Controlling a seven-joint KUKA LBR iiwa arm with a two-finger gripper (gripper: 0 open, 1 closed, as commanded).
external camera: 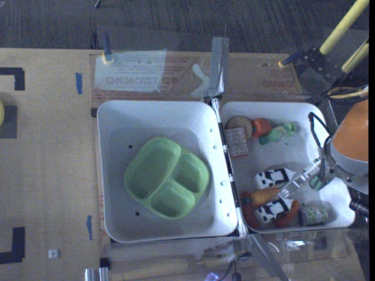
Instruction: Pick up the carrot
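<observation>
— Carrot [265, 195]?
— At five o'clock in right bin [304, 111], wedged between two cow toys [273, 178], tip toward nine.
— Gripper [297, 182]?
— Low at three o'clock of carrot, poised for approach; jaw state: cannot tell.

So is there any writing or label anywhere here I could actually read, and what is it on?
Nothing reads clearly.
Clear sheet taped to the bench behind the left bin: a line of reddish capital letters, too blurred to read.
Brown board behind the right bin: faint reddish print, unreadable.
Small patterned box in the right bin: a printed face, too small to make out.
Small packet at the right bin's front: printing, illegible.
</observation>
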